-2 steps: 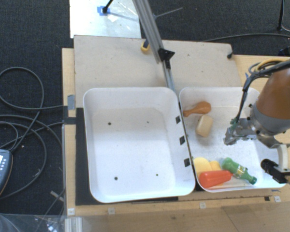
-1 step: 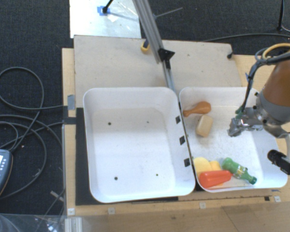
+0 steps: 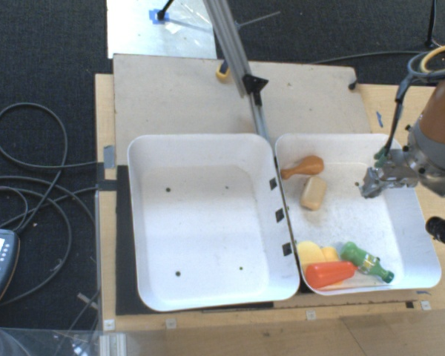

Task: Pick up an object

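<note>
Objects cluster at the near end of the right bin (image 3: pixel 411 232), the landmark for everything here. Nearest the camera, against that bin's front wall, lies an orange-red carrot-like toy (image 3: pixel 329 274), pointing left to right. Just behind it and touching it sit two yellow pieces (image 3: pixel 315 253), close to the bin's left wall. To the carrot's right, a small green bottle (image 3: pixel 366 262) lies on its side, slanting toward the bin's front right corner.

Farther back, near the middle of the bin's left half, a pale tan block (image 3: pixel 314 193) rests on the floor, well apart from the front cluster. Just beyond it, a brown drumstick-shaped toy (image 3: pixel 304 167) lies with its thin end toward the left wall, close to the block.

Over the bin's right side, toward the back, hangs the gripper (image 3: pixel 371 184) on the grey arm with its orange band, reaching in from the right. It sits above bare bin floor, well apart from the block and the drumstick. Nothing shows between its fingers; whether they stand wide or narrow I cannot tell at this size.

Left of this bin, wall against wall, is the left bin (image 3: pixel 144 199). Beyond both, a grey pole (image 3: pixel 230 39) slants away over the bench (image 3: pixel 178 95).
</note>
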`<action>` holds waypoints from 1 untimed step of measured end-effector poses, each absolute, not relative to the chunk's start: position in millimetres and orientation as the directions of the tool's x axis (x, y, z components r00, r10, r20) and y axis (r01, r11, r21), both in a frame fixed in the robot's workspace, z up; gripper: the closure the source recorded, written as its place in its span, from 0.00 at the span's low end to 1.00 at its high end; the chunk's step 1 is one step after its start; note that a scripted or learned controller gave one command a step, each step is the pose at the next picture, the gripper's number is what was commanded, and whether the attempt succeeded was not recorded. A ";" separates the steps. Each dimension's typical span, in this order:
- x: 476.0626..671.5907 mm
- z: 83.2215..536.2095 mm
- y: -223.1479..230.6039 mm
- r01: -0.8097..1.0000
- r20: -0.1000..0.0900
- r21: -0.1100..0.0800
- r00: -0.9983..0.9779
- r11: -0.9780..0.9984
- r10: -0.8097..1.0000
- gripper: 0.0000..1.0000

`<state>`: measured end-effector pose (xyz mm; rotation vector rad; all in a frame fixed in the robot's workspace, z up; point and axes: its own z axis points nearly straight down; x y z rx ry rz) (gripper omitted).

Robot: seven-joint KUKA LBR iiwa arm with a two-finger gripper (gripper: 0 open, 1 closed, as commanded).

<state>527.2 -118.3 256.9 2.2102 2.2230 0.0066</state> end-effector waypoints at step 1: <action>565.3 248.3 -82.0 1.000 0.000 0.005 -0.009 0.009 1.000 1.00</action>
